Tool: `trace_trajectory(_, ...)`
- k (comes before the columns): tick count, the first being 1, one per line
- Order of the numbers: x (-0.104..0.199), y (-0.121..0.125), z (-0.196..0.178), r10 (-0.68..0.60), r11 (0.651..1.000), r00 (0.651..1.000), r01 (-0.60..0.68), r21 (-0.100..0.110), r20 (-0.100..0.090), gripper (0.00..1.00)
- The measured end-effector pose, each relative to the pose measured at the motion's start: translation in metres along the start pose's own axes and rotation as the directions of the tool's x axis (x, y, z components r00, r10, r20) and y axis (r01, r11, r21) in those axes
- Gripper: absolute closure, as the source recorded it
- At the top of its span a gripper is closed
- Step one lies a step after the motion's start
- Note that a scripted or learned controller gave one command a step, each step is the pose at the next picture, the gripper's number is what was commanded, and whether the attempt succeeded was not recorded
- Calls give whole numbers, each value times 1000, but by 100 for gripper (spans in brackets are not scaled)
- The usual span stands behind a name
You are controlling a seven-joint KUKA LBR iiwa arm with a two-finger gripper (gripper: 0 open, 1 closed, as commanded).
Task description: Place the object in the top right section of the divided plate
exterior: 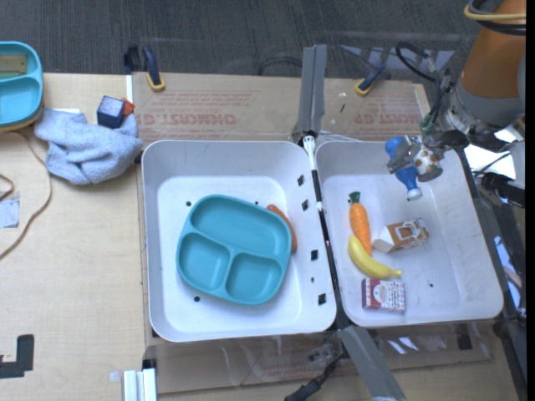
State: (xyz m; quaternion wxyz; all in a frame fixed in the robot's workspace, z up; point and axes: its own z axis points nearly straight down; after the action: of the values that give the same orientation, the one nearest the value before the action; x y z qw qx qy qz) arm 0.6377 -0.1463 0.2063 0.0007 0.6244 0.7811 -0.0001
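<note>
A teal divided plate (234,249) with three sections lies in the left bin (167,307). An orange item (287,224) peeks out from behind the plate's right rim. In the right bin (476,291) lie a toy carrot (358,217), a banana (372,261), a small brown and white carton (403,235) and a red and white box (384,294). My gripper (411,165) hangs over the far part of the right bin, above and to the right of the carrot. A blue piece (411,182) shows at its lower end; whether it is a held object or part of the gripper is unclear.
A metal divider (312,98) runs between the bins. On the bench to the left lie a grey cloth (88,144), a small blue cube (111,111) and a teal tray (17,82). Clamps (150,69) sit at the back edge.
</note>
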Motion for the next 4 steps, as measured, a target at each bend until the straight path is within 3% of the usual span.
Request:
trace_trajectory(1, 63, 36, -6, -132, 991, 991, 132, 0, 1, 100)
trace_trajectory(2, 134, 36, 15, -472, 881, 881, 472, 1, -2, 100)
trace_trajectory(3, 205, -8, 8, -628, 778, 778, 628, 0, -2, 100)
trace_trajectory(4, 247, 34, 55, -806, 592, 592, 806, -1, 0, 100)
